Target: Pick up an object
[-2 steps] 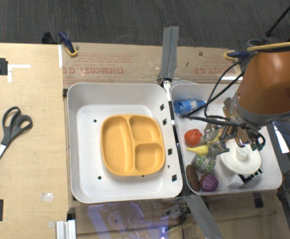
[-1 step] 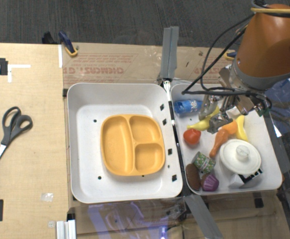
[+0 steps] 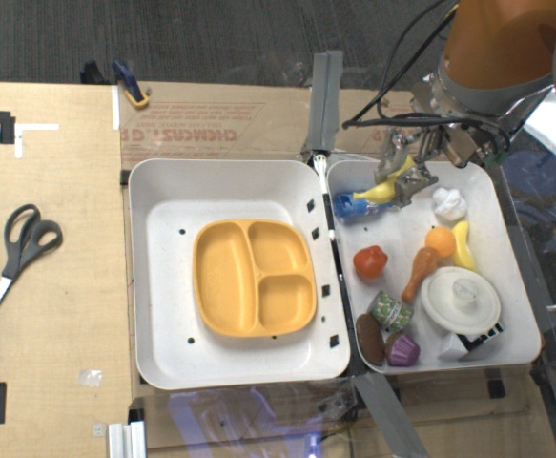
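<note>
Looking down on the bench, we see two shallow white bins side by side. The left bin carries an orange divided plate lying flat near its middle. The right bin carries the loose things. At its far end the arm's gripper, under the orange band of the arm, hangs low over a yellow banana; the banana lies with one end against a blue item by the bin's left wall. We cannot tell whether the jaws are apart or together, because cables and metal parts crowd that spot, and we cannot tell whether they touch the banana. Just right of the gripper sits a small white crumpled piece. Nearer to us lie a red tomato, an orange carrot at a slant, and a yellow piece beside the carrot's thick end. A white round lid rests near the bin's right side, partly over a black and white item. Along the near wall lie a green patterned piece, a brown oval thing and a purple piece. On the bare bench to the left rest scissors with black handles.
</note>
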Robot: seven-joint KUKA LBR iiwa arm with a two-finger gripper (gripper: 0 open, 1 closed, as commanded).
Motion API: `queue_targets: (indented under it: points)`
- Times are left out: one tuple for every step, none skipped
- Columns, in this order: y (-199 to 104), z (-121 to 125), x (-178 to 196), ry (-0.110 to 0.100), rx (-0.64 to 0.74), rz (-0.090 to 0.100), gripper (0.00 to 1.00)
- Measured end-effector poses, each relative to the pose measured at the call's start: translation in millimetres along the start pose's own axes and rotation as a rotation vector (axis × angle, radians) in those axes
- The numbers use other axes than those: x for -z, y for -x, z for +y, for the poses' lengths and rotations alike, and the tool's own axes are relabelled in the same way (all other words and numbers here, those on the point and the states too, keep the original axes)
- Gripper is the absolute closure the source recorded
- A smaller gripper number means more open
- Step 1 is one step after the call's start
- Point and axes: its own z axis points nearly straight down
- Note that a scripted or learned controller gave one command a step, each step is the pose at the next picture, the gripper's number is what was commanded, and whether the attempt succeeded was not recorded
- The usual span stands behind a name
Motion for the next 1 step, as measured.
queue_targets:
  points:
    - [28.9,6.8,-36.2,0.000,0.088,0.000,1.00]
